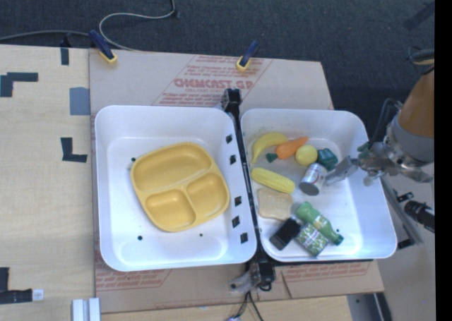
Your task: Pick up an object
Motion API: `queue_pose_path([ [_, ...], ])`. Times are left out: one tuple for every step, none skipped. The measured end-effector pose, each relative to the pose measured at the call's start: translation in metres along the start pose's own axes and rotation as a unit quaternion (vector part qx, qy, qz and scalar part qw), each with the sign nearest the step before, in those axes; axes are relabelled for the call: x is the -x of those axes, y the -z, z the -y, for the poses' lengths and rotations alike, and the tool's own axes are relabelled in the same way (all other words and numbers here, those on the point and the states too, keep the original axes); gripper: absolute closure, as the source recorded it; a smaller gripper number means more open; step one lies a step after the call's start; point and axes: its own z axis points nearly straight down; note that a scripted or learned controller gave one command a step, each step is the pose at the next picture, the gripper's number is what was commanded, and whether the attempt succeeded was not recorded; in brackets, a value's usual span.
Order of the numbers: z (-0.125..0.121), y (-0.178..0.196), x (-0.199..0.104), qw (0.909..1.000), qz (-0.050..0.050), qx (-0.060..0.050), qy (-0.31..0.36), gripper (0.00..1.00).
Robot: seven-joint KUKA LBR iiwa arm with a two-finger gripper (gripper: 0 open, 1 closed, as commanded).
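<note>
The right bin point(357, 203) holds several objects: a banana point(266, 144), an orange carrot point(291, 148), a yellow ball point(306, 154), a teal block point(327, 158), a silver can point(311, 179), a corn cob point(272, 180), a tan slice point(275, 204), a black block point(285, 233) and a green bottle point(319, 221). My gripper point(341, 171) reaches in over the bin's right side. Its tip is just right of the silver can and below the teal block. Nothing visibly hangs from it.
The left bin point(113, 171) holds a yellow divided plate point(180, 185). A black divider strip point(240, 171) runs between the two bins. The arm's wrist point(399, 154) hangs over the right bin's right rim.
</note>
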Motion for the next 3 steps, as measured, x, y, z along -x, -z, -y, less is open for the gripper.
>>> queue_pose_path([
  [-0.084,-0.108,-0.052,1.0000,0.001,0.005,0.001,0.00],
  [-0.149,-0.111,-0.087,1.0000,0.003,-0.006,0.001,0.00],
  [-0.108,-0.109,-0.034,1.0000,0.002,0.002,0.000,0.00],
])
